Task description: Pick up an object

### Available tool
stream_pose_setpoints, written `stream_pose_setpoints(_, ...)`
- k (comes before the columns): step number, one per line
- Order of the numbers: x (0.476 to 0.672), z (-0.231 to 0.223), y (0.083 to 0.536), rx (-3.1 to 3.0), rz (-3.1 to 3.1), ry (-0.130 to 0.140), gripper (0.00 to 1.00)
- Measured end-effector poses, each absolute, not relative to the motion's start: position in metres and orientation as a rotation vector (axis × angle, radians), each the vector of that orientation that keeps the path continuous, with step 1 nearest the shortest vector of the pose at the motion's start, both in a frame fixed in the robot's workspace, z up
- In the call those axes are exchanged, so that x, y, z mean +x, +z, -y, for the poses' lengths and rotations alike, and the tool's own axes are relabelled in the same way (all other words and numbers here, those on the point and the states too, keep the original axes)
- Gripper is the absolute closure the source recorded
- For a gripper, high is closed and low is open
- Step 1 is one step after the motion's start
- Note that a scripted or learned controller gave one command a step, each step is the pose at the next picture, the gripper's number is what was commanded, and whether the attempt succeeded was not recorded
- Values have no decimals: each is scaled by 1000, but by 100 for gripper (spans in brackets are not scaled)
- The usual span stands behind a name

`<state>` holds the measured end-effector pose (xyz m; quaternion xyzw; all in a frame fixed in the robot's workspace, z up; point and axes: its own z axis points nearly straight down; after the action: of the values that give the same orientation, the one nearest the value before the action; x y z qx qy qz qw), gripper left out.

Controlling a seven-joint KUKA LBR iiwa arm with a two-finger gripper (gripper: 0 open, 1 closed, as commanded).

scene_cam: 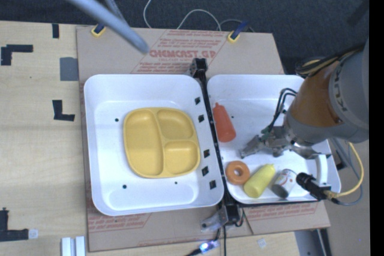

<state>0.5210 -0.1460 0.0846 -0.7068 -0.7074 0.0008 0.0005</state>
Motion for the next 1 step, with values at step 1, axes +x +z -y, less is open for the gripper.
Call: stream_pose_setpoints(1,521,146,95,-2222,2224,2,100)
